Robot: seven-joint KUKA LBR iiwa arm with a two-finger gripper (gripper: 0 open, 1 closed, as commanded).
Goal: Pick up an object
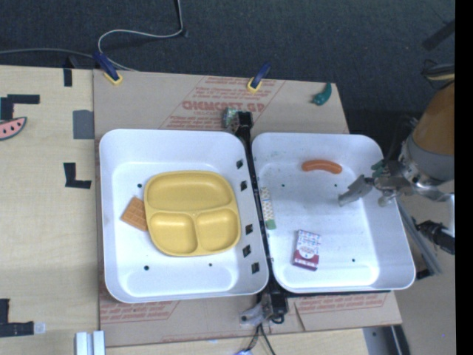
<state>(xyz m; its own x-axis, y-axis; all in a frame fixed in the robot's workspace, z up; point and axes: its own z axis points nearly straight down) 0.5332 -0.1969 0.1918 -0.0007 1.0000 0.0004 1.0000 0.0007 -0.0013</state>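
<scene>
Dark carpet surrounds the counter (44, 220), on which a cardboard sheet (214, 102) carries two shallow white bins side by side. Taking the black divider (250, 198) between the bins as reference: the left bin (118, 272) lies directly left of it and holds a yellow compartment tray (192, 211), with a tan cracker-like piece (134, 213) tucked under the tray's far side from the divider. The right bin (384, 272) lies directly right of it. An orange sausage-shaped object (321, 166) rests on that bin's floor, right of the divider toward the rear wall. A small red and white packet (306, 249) lies right of the divider toward the front. The claw (362, 187) sits over the right bin's far edge from the divider, holding nothing; one grey finger (353, 191) points toward the divider, and its opening cannot be judged. It stands apart from both sausage and packet.
</scene>
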